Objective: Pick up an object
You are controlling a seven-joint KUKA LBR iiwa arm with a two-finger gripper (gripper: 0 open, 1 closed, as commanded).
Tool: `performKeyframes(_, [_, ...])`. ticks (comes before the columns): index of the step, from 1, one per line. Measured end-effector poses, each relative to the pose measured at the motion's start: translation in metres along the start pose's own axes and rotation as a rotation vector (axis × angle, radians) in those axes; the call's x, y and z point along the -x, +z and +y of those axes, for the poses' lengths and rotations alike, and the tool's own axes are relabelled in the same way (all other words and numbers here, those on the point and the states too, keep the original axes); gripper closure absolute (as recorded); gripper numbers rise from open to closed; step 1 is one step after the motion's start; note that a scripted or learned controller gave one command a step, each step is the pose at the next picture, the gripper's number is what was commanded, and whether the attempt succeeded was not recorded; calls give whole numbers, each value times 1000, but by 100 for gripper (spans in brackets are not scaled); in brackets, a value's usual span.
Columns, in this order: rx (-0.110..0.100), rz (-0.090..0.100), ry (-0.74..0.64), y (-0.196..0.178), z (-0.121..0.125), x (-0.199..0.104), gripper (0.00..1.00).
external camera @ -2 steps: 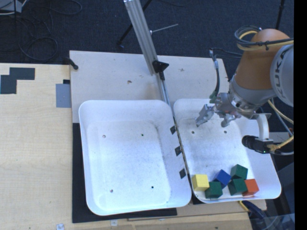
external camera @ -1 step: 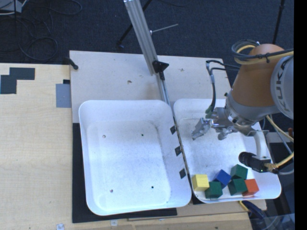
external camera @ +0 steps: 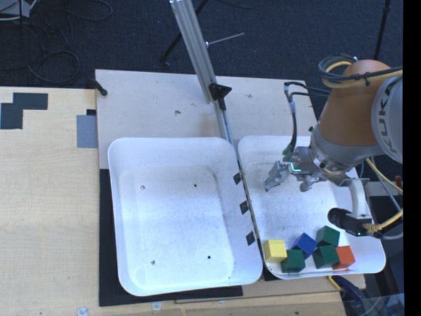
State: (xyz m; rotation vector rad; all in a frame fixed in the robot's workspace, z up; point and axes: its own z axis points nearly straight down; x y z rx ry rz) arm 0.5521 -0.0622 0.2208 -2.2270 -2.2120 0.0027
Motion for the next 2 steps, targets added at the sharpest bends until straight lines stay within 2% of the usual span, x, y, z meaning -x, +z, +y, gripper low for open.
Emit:
performKeyframes(1, [-6,1,-6,33,-43,-7,0])
performKeyframes(2, [-2,0,1,21,-41,-4,100])
